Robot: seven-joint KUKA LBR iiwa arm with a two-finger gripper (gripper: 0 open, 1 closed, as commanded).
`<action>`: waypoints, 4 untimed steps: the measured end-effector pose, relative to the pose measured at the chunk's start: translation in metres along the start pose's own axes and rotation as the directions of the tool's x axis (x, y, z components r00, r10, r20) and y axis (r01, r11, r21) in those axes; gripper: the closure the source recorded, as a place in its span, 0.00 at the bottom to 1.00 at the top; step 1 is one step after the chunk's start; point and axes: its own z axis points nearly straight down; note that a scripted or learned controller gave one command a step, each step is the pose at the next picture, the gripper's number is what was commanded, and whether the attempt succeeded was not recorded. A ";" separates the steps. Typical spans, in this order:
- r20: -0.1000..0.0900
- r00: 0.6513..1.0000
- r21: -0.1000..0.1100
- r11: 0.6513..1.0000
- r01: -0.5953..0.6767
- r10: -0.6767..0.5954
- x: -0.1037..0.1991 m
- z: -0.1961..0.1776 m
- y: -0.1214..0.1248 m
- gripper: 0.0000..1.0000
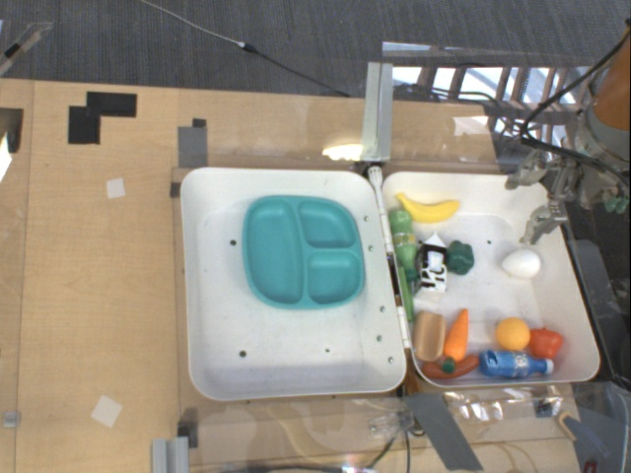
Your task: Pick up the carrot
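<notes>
We find the gripper poised over the far right part of the right bin, at the end of the arm that enters from the right. Whether it stands wide or narrow we cannot tell at this angle; nothing is seen in its grasp.

The carrot lies in the same bin, toward the near edge and to the left of the gripper, well apart from it. It rests tilted, just beside a tan block on its left, with a red object under its lower end and an orange ball on its gripper side. A white egg lies close below the gripper, between it and the carrot.

We judge the task to be at the approach stage: no contact is made. Remaining steps are travel over the carrot, descent, closure and lift.
</notes>
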 end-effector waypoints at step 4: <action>0.035 0.883 0.029 0.883 0.468 -0.468 0.105 0.111 0.093 1.00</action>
